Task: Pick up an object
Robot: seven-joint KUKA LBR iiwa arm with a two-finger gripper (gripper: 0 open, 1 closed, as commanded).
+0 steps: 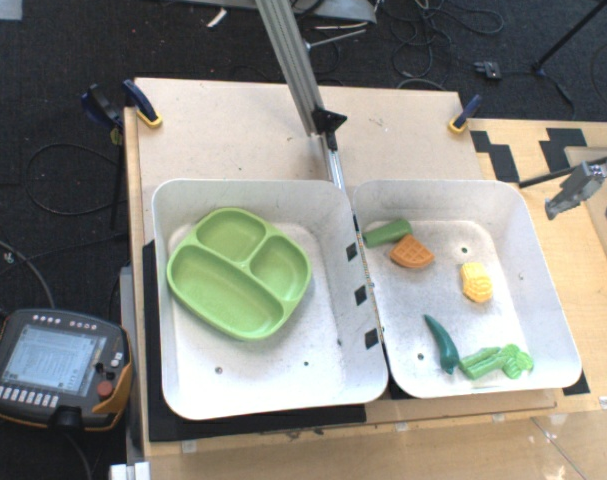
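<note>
**Well clear of the toys: arm end at the right edge**

Evidently the only part of the arm in frame is a grey metal end (pixel 581 186) at the right edge, above the upper right corner of the right bin (pixel 543 268). It hangs over the wooden table (pixel 403 138) and is apart from everything in the bin. Whether the jaws are spread or pressed together cannot be told (that part is too small and is cut by the frame edge).

The things to pick lie in the right bin. A green stubby piece (pixel 386 232) sits at its upper left, touching or just beside an orange waffle-like wedge (pixel 412 254). A yellow corn cob (pixel 476 281) lies near the middle, apart from the rest. Lower down, a dark green chili pepper (pixel 443 343) lies at a slant, its lower tip just beside a light green knobbly toy (pixel 496 361) near the bottom wall.

The left bin (pixel 183 368) holds a light green divided plate (pixel 238 271) with three compartments, resting flat in its upper left half.

An aluminium pole (pixel 293 53) runs down from the top of the frame to where the two bins meet. A teach pendant (pixel 53 368) lies on the floor at lower left.
</note>
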